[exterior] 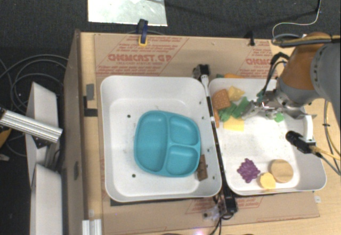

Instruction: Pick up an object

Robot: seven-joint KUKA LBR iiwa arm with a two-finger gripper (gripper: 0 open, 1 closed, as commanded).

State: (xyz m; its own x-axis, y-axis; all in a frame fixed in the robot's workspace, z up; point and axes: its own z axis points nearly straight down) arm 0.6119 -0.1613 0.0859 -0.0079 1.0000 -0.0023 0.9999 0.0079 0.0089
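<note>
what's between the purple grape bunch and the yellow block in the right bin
In the camera view, bare white bin floor separates the purple grape bunch from the yellow block.

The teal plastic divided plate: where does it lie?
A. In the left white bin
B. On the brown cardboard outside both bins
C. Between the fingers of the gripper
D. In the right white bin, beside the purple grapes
A. The teal plastic divided plate rests flat on the floor of the left white bin, while the grey arm's gripper works over the right white bin.
</note>
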